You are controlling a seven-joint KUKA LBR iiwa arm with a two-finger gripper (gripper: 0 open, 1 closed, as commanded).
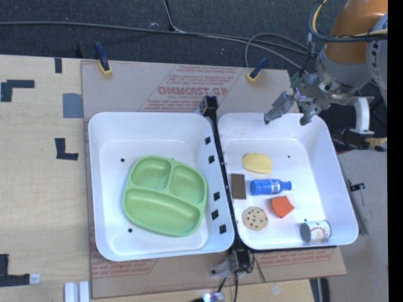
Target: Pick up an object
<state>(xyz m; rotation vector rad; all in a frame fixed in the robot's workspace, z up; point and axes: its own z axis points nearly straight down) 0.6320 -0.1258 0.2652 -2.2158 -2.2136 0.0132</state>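
Grey fingers spread wide, and the gripper [291, 112] hangs with nothing between them above the far rim of the right bin [337, 168]. Below the jaws, toward the near side, lies the yellow piece [257, 163], closest of the lot. Past it sit the blue bottle [269, 186] and brown block [237, 185], then the orange block [282, 206] and cookie [254, 218]. Farthest off, in the near corner, the small can [315, 231]. Off to the jaws' other side, the green divided plate [165, 195] fills the left bin [101, 168].

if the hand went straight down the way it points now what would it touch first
Probably the bare floor of the right bin near its far rim; the hand hangs above that corner, though depth is unclear.
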